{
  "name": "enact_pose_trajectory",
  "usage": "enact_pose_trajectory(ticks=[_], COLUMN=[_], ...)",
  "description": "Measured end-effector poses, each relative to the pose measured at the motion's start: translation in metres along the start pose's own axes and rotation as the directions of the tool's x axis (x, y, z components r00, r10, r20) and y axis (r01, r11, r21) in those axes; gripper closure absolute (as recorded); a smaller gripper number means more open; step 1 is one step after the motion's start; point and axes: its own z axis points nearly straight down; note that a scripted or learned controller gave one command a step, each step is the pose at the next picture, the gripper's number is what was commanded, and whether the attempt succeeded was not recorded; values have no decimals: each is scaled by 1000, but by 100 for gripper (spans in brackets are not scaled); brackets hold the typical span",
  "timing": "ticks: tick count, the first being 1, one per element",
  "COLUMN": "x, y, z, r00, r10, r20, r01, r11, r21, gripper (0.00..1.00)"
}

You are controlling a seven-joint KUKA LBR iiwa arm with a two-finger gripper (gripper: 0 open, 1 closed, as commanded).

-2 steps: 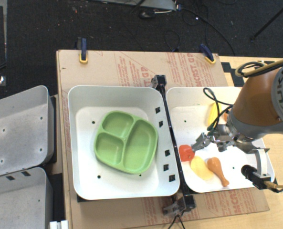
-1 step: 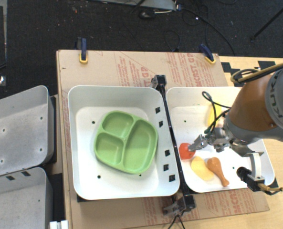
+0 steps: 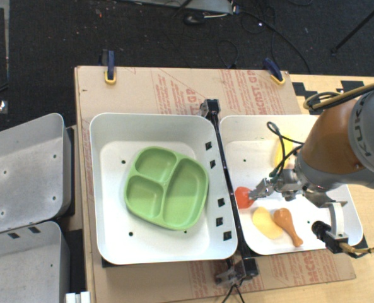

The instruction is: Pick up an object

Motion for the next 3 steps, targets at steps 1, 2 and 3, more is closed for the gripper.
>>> enact_pose_trajectory(ticks=[1,2,3], x=[0,-7,-8], y=[0,-5,-2], z=[-8,-65,-110], r00=[1000,1000,1000], r10=[3,-3,-7], r20=[-2,-9,-9], r01=[-3,3,7], r11=[1000,1000,1000], r21=[3,20,19], gripper=[100,100,100])
